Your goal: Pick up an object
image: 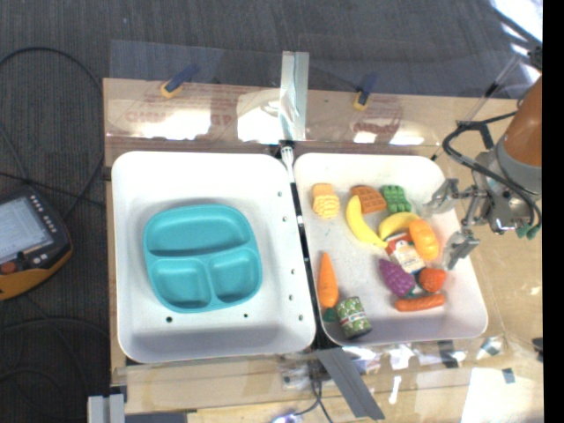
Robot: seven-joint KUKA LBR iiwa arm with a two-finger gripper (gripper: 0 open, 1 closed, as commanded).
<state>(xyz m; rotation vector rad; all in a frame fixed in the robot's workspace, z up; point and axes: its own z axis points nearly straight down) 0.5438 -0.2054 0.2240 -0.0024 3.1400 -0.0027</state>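
While both bins sit flush side by side on the worktop (132,104), the pick side is clearly the right bin (458,320), since that's where all the loose toy food is piled. Left bin (132,324) holds just a teal divided tray (203,254), probably the drop side, lying flat in the middle. Arm (529,139) reaches in from the right, its tool (454,223) hovering over the right bin's right edge, fingers spread apart with nothing between them.

Candidate objects, big to small: yellow banana (359,223) curved mid-bin, touching a second banana (397,225); carrot (327,278) along the left wall, apart from the heap so probably the easiest grab; corn cob (325,201) near the top left; orange fruit (424,238) just beside the tool; purple grapes (397,278); green can (353,316) at the bottom edge; green pepper (396,198); waffle-like piece (370,199); red chili (419,303); tomato (432,278). Central items are crowded and touching, so a pick there risks slipping.
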